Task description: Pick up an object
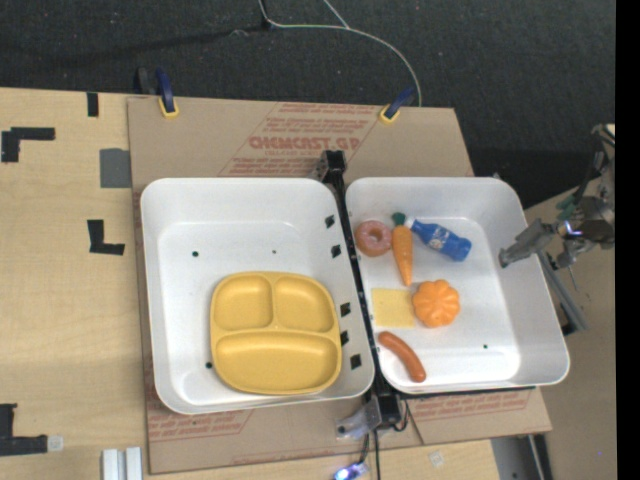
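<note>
Brown cardboard bears two white bins; right bin (500,203) holds the toy carrot (402,255), well apart from the arm.

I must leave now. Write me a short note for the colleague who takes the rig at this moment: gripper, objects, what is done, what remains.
Gripper: at the right bin's right rim, above it; holds nothing that can be seen.
Right bin: donut, carrot, blue bottle, orange pumpkin, yellow slice, sausage.
Left bin: yellow divided tray.
Done: nothing picked yet.
Left: bring the gripper down on one object, grasp it, lift it.
</note>
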Robot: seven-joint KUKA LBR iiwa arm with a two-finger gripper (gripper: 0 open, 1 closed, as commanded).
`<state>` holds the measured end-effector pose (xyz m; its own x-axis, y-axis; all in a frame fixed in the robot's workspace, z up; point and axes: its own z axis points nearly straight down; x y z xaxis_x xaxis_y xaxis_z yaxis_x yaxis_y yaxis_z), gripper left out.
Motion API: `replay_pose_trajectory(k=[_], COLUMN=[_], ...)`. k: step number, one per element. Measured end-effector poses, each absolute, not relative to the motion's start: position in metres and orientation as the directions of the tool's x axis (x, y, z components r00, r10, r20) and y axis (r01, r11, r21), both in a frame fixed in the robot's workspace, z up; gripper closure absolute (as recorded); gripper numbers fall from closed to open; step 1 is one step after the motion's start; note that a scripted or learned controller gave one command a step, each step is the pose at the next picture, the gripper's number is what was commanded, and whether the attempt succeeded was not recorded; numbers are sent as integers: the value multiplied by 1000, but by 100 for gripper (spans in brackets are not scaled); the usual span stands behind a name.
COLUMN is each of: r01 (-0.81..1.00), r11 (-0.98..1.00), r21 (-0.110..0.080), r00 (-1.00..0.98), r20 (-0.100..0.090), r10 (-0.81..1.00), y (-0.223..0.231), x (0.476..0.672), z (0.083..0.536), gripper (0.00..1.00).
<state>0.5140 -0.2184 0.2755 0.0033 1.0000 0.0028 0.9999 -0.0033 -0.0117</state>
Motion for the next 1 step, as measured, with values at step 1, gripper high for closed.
replay_pose_trajectory(k=[1], r01=[1000], r11=[0], r21=[-3], r00=[0], r20=[0], r10=[1000], y=[-218], x=[516], z=[280], gripper=[0])
